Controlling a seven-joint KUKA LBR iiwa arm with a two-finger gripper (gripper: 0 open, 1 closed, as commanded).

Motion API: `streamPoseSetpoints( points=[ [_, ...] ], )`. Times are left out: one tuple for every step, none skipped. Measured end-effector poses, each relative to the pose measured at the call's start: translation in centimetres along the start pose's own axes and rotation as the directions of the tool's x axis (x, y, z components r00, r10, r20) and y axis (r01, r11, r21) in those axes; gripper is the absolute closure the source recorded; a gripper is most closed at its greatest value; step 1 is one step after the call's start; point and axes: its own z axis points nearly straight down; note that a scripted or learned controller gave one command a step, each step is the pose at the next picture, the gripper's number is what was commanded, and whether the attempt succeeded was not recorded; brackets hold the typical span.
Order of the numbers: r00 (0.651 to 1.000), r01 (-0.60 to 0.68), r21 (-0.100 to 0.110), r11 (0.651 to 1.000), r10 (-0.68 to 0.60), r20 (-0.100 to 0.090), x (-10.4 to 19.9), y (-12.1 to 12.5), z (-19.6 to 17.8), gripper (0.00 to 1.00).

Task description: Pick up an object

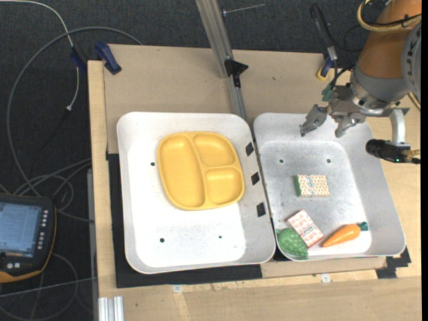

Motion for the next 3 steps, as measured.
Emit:
streamPoseSetpoints(
  points=[
    [1.0,0.0,0.0,1.0,0.0,0.0,0.0,0.0,0.0,0.0],
    [1.0,-0.002,0.004,1.0,0.002,0.0,-0.4,0.0,4.3,0.0],
    [1.0,-0.001,0.005,1.0,0.001,0.0,-0.5,-0.3,8.6,0.0]
  ],
)
